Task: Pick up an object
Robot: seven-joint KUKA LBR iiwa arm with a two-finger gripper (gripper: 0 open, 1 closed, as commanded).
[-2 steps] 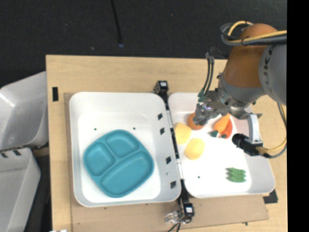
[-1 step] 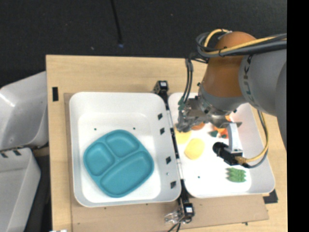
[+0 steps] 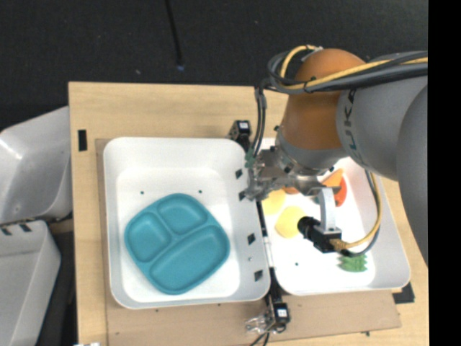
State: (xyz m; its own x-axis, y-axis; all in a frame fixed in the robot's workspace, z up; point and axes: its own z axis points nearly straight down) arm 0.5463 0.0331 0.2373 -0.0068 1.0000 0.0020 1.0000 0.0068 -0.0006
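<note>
Gripper (image 3: 287,186) low over right bin (image 3: 392,265), finger state impossible to tell under wrist. Yellow object (image 3: 287,222) just below it, likely target; green piece (image 3: 353,263) nearer front. Blue divided plate (image 3: 177,242) in left bin (image 3: 122,164).

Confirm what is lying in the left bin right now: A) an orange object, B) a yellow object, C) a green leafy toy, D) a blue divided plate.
D: the blue divided plate lies flat in the left bin, while the yellow object, the orange object and the green toy all sit in the right bin under the arm.
</note>
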